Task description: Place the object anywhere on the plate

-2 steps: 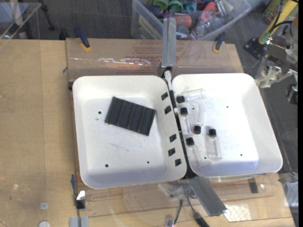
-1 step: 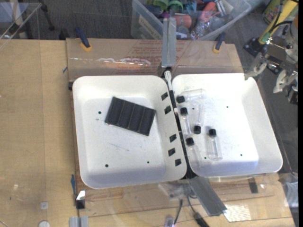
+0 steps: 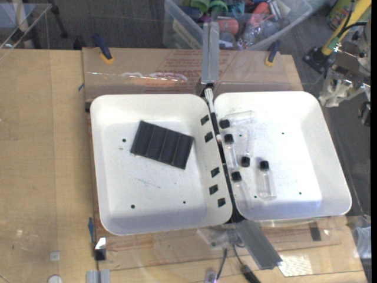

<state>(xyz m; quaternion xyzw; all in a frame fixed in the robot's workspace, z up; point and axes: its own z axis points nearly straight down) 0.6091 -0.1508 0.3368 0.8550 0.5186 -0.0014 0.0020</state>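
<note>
A black ribbed rectangular plate (image 3: 162, 144) lies flat in the left bin (image 3: 112, 211), slightly rotated, in its upper middle. Several clear vials with black caps lie in the right bin (image 3: 318, 199) close to the divider. One vial (image 3: 266, 181) rests toward the bin's middle, another (image 3: 240, 119) near the top left corner, and others (image 3: 237, 168) sit between them. My gripper (image 3: 340, 87) hangs outside the right bin, past its upper right corner, well away from the vials and the plate, with nothing seen in it.
A clear tub of colourful items (image 3: 235, 7) stands behind the bins. Black clips (image 3: 213, 171) line the divider between the bins. Cables and arm hardware (image 3: 353, 34) crowd the upper right. Wooden bench surface (image 3: 41, 158) stretches to the left.
</note>
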